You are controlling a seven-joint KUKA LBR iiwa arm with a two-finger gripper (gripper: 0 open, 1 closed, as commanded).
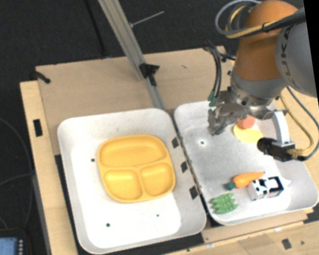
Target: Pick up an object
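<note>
Camera view shows the gripper (221,119) over the upper part of the right bin (212,163), at about 2 o'clock from the middle of the picture. It hangs under the grey wrist and the orange band (261,49) of the arm, and I cannot tell how it is set, because its lower end is dark and small. Nothing is seen held in it. Just beside it, toward 3 o'clock, lies a small red-orange piece (245,122), and touching that piece at its 5 o'clock side is a pale yellow flat object (248,134). Further out, toward 5 o'clock from the tool, a toy carrot (247,179) lies on the bin floor, with its green end pointing to 9 o'clock. Close under the carrot, at 4 o'clock from it, stands a small black and white object (266,187). At 7 o'clock from the carrot, near the lower left corner of this bin, lies a green toy vegetable (224,204). The left bin (90,223), at 9 o'clock from the tool and well apart from it, holds a yellow divided plate (136,167) with three compartments.
</note>
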